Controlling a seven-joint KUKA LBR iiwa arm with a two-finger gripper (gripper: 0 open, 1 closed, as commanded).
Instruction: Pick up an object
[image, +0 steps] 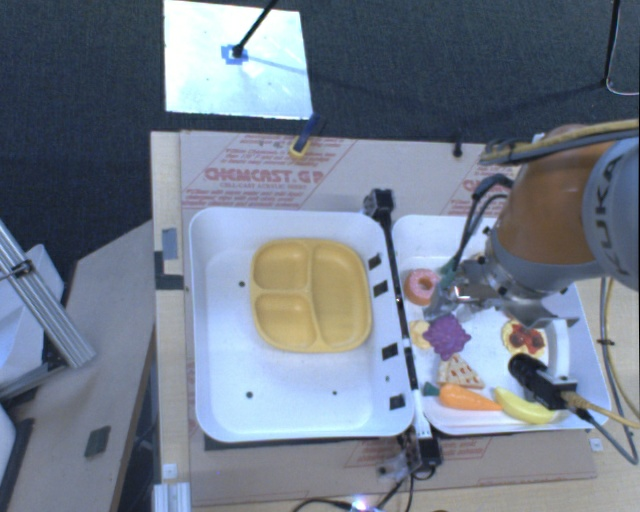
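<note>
The arm (570, 215), grey with an orange band, reaches in from the right over the right bin (590, 400). The left bin (215, 400) holds a yellow divided plate (308, 295), lying flat near its middle. The gripper (447, 296) hangs low over the right bin's left part, just beside a pink doughnut (420, 286) and above a purple bunch of grapes (449, 335); how far its fingers are spread I cannot tell, as the wrist covers them, and nothing is visibly held. Nearer the front edge lie a pizza slice (461, 373), an orange carrot (468, 399) and a yellow banana (525, 407). A small round piece, perhaps a tart (524, 339), sits right of the grapes.
</note>
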